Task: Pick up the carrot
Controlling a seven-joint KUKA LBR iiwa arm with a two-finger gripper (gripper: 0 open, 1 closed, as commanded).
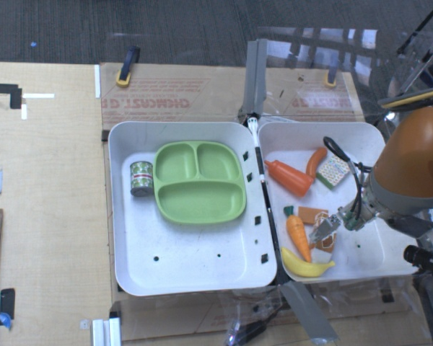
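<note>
bins (123,215) side by side on cardboard-topped bench (173,92)

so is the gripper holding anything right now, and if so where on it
Nothing is seen held. The gripper hangs low in the right bin, just right of the carrot, and no object shows between its fingers.

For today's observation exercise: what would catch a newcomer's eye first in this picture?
Probably the green divided plate in the left bin, with a small can beside it. Then the right bin's bright toy food, where the gripper hovers next to the carrot above a banana.
</note>
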